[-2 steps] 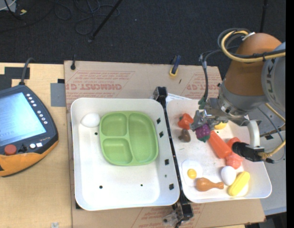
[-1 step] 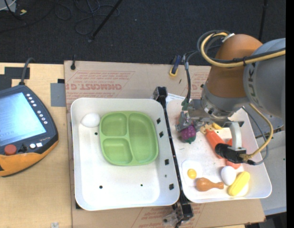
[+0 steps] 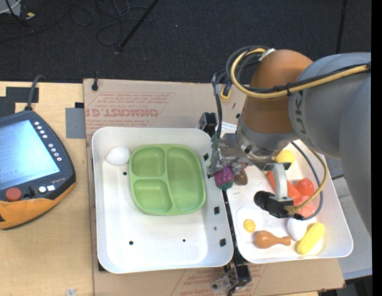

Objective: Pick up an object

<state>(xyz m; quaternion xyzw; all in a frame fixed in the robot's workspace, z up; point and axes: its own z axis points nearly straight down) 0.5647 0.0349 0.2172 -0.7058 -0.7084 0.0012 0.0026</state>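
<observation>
Grey arm [image 3: 326, 103], nearest the lens, enters from the right with its orange band above the wrist. Left bin [image 3: 153, 239] holds a green divided tray [image 3: 167, 179] and a white egg [image 3: 118, 156]. Right bin [image 3: 339, 239] holds an orange block [image 3: 302, 190], a yellow lemon [image 3: 310, 238], a brown drumstick [image 3: 269, 240] and a small yellow ball [image 3: 249, 226]. Tool [image 3: 226, 170] hangs over the divide between bins; a purple object [image 3: 224, 177] sits at its fingertips, apparently pinched between them.
</observation>
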